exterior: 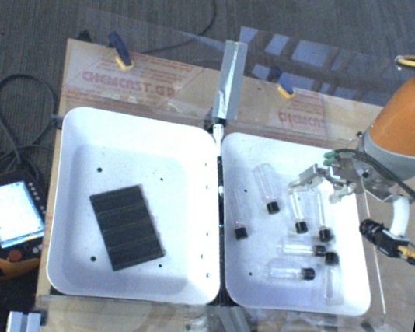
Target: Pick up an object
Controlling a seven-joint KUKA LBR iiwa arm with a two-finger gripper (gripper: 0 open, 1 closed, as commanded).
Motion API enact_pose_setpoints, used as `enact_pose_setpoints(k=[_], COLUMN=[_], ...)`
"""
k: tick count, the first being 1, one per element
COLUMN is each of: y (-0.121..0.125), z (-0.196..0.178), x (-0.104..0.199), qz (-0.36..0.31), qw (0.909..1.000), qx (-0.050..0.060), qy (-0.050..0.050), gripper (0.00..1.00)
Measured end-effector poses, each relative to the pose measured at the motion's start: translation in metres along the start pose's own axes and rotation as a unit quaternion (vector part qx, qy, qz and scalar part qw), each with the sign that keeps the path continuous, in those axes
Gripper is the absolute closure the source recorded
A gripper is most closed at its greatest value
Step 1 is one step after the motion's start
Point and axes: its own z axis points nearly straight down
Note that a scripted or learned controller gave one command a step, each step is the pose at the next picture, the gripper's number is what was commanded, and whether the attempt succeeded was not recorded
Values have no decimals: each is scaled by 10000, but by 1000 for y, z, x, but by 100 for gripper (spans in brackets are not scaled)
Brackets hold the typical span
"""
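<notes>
Poised over the far right part of the shallow white right-hand bin (pixel 245 282): the metal two-finger gripper (pixel 323 179), at the end of the grey arm with the orange band (pixel 409 116). Impossible to tell from this slanted view whether the pincer is wide or narrow; nothing visibly held. Scattered just near of it, across the right half of that bin: a handful of clear plastic vials with black caps (pixel 300 211), some lying along the near-far line, two lying left to right. Lying apart toward the bin's left wall: one longer clear vial (pixel 264 183) and a small loose black cap (pixel 240 232). Alone in the shallow white left-hand bin (pixel 92 150), well apart from the arm: a dark ribbed rectangular slab (pixel 126 226). Best to pick a vial standing clear of its neighbours, probably the longer one to the left, rather than the crowded pair directly near of the tool. Turn the wrist so the closing line crosses the tube's short width, not its length. Come down straight and centred on the clear body, short of the cap. Expect a smooth round tube to roll or squirt aside under an off-centre squeeze, so close gently and lift slowly. Keep clear of the bin's right wall on descent.
</notes>
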Motion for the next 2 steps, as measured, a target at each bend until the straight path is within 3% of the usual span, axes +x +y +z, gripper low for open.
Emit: enact_pose_setpoints(k=[1,2], y=[11,11], z=[95,87], x=[11,12], qz=[-416,-418], qw=[9991,9991], qx=[-8,5], qy=[-9,3], gripper=[0,100])
